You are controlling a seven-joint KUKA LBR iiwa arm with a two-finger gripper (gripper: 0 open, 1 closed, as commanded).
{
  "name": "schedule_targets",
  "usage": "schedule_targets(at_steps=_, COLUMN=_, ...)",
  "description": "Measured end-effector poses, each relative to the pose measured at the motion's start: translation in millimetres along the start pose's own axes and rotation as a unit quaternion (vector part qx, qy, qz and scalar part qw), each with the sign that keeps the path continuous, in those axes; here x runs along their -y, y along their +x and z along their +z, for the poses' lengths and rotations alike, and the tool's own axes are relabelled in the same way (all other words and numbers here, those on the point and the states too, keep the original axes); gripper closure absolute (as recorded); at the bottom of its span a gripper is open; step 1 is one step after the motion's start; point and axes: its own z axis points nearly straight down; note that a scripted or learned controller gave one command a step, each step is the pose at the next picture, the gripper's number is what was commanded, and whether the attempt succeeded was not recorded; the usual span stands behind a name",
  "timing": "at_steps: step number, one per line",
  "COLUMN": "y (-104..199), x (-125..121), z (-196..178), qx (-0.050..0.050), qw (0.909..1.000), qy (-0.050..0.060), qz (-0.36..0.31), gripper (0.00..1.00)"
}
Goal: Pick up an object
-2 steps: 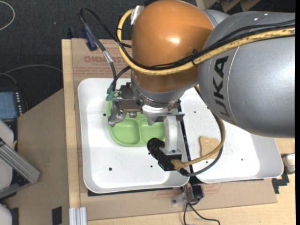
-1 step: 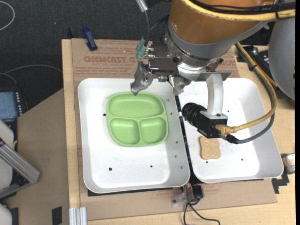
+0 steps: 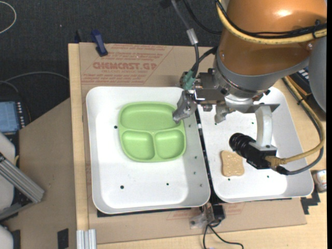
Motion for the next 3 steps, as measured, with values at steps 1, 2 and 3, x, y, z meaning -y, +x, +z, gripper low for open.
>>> schedule_targets(at_steps=1, y=4.7, x=-0.7, z=-13.8, qx=-0.002, qw=1.0000, qy=-0.005, qz=-0.004, gripper=1.00)
schedule_targets(at_steps=2, y=5.2, x=-1.2, z=-24.2, qx=-0.002, qw=1.0000, qy=-0.006, qz=-0.004, gripper=1.00)
schedule_targets(at_steps=3, y=5.6, x=-1.6, z=-34.3, qx=-0.003, qw=1.0000, qy=-0.007, qz=-0.004, gripper=1.00)
